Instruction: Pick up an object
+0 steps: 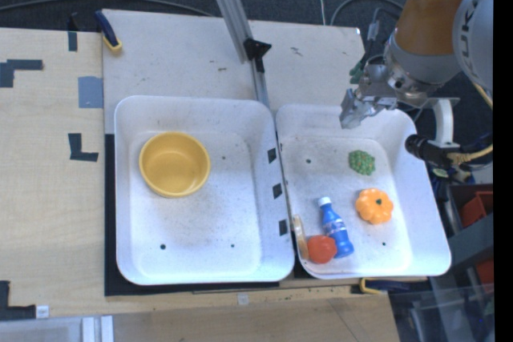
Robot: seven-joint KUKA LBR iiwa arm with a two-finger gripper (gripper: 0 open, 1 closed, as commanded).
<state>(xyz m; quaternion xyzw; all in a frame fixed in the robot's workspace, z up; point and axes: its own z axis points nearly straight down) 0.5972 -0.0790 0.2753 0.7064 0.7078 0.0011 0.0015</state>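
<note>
Hung over the right bin's (pixel 401 142) far rim, well apart from broccoli (pixel 361 162), pumpkin (pixel 374 206), bottle (pixel 334 227); could not tell how open; held nothing visible; risked clipping the rim or nudging round pumpkin aside.
</note>
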